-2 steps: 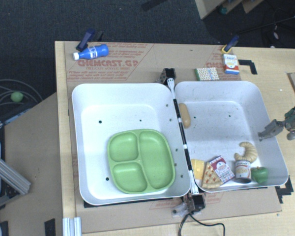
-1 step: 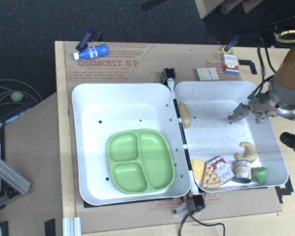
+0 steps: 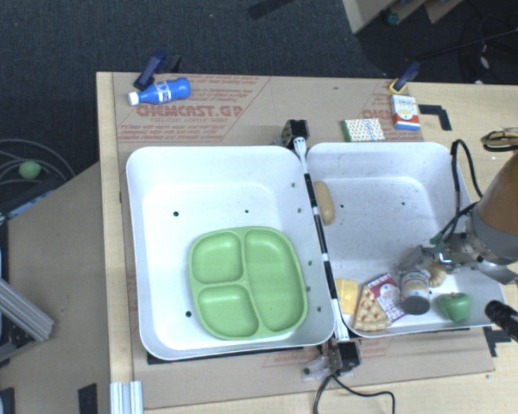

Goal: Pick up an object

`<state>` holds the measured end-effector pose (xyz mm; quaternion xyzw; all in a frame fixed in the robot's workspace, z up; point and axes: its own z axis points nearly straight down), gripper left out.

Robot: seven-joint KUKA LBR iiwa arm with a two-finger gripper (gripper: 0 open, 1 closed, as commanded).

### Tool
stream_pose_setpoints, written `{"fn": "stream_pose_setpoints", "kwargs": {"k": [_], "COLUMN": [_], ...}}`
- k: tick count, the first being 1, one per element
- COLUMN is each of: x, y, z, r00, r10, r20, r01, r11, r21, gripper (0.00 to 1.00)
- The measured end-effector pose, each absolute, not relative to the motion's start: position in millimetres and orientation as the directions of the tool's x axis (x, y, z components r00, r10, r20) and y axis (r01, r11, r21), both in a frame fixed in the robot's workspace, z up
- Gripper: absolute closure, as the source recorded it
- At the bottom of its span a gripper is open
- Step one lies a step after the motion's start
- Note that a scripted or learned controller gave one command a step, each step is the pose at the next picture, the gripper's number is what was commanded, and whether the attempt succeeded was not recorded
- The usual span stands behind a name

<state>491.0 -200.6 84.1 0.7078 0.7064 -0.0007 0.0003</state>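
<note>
While our gripper (image 3: pixel 417 274) hangs by the right bin's (image 3: pixel 371 158) front edge, a can (image 3: pixel 414 295) sits right under it. We cannot tell its state.

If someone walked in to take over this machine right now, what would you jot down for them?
End effector: low in the right bin, near its front corner; whether it grips anything is unclear.
Right bin: small can right by the end effector, green fruit-like toy, red-and-white packet, yellow wedge, waffle-like piece, tan oblong piece by the left wall.
Left bin: green divided tray.
Done: nothing visibly lifted.
Left: grip one object and raise it.
</note>
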Motion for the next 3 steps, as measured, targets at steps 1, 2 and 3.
{"fn": "stream_pose_setpoints", "kwargs": {"k": [1,2,3], "x": [492.2,479.8,517.1], "y": [-200,-167,-91], "z": [94,166,201], "r00": [0.002,-0.001,-0.002], "r10": [1.0,1.0,1.0], "r20": [-0.002,0.0,0.001], "r01": [1.0,1.0,1.0], "r11": [-0.002,0.001,0.002], "r21": [0.003,0.002,0.002], "gripper": [1.0,1.0,1.0]}}
